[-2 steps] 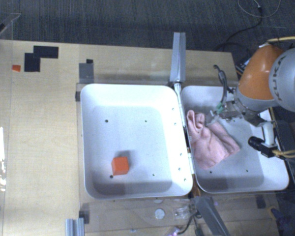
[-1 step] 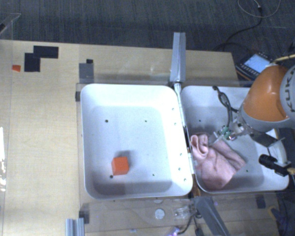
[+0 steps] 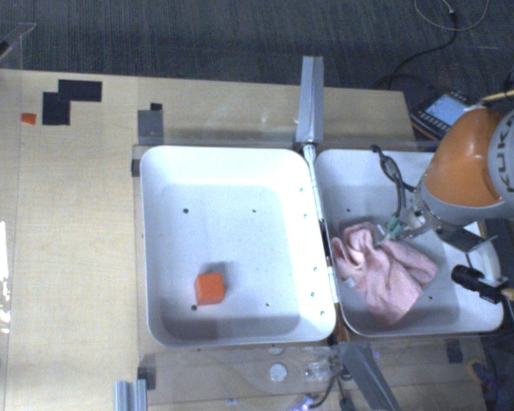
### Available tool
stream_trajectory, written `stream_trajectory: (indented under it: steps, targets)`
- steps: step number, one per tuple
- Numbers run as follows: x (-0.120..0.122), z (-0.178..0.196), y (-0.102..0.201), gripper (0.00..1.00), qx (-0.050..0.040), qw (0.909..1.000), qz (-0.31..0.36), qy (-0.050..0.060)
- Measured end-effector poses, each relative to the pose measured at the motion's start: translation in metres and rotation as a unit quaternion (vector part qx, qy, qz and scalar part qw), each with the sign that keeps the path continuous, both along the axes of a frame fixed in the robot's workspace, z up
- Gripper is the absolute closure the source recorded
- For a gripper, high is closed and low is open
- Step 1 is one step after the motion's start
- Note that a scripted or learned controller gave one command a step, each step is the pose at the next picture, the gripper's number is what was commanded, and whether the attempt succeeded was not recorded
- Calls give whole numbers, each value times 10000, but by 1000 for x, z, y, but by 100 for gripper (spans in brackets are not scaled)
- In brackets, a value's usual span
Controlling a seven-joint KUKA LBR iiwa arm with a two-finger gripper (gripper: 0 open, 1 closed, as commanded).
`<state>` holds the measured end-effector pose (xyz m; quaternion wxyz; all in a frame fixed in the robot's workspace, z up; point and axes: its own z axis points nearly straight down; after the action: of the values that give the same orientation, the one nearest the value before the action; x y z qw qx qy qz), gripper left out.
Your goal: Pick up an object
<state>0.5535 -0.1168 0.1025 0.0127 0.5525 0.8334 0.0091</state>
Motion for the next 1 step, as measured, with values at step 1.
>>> stream_trajectory:
  steps: [1]
  targets:
    - [0,0,-1,0,-5,10000,-2,0]
